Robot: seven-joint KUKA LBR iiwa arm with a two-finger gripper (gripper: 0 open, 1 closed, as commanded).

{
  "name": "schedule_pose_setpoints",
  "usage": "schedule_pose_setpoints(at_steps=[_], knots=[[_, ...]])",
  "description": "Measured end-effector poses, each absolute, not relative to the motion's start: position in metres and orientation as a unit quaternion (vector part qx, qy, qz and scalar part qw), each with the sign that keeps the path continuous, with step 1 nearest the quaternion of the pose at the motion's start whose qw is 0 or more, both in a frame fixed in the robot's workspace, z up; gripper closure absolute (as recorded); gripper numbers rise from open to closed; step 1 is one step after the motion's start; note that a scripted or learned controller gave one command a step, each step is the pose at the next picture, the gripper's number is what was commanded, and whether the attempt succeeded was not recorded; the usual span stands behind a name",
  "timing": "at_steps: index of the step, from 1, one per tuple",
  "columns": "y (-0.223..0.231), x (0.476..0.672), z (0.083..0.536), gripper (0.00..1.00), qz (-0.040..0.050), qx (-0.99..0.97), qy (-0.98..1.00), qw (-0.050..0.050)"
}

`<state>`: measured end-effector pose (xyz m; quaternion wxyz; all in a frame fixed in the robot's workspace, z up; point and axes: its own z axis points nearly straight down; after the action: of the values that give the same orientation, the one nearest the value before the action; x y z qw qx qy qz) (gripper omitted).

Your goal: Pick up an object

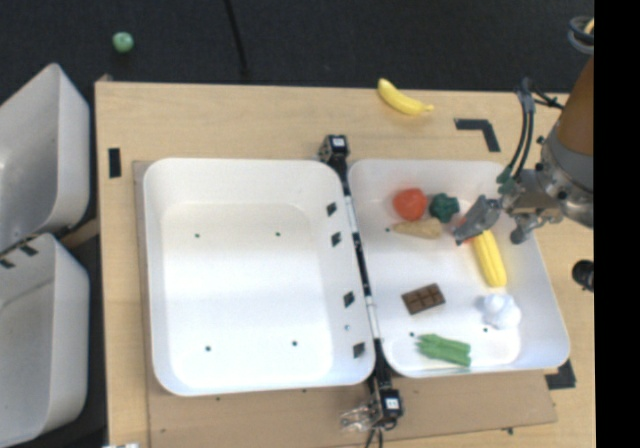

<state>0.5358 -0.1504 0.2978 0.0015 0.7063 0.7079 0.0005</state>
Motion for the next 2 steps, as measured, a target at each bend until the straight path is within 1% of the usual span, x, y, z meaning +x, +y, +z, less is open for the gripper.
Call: schedule_pose_setpoints(at_steps=[1, 2], knots=[[-0.173, 0.557, 0.121, 0.00, -0.0026, 0.707, 0.707, -0.003], [-0.164, 0.649, 0.116, 0.00, 0.0043, 0.707, 0.707, 0.008]])
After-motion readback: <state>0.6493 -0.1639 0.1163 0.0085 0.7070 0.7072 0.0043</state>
